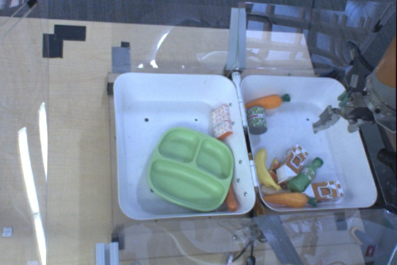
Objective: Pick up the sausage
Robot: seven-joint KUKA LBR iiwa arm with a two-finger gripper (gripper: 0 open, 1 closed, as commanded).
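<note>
In the front right corner of the left shallow white bin (pixel 155 112), the short reddish-orange sausage (pixel 231 198) lies lengthwise along the bin's right wall. It is squeezed between that wall and the rim of the green divided plastic plate (pixel 191 169), with almost no room on either side. Farther back along the same wall, a small red-and-white carton (pixel 221 120) leans at the plate's far edge. The floor behind and left of the plate is bare. Across the shared wall, in the right shallow white bin (pixel 298 124), a yellow banana (pixel 265 172) and an orange carrot-like piece (pixel 286 199) crowd the front. The jaws hang apart above that bin's bare right side, near its right rim, well apart from the sausage. Both bins rest on the pale wooden desk (pixel 62 152).
</note>
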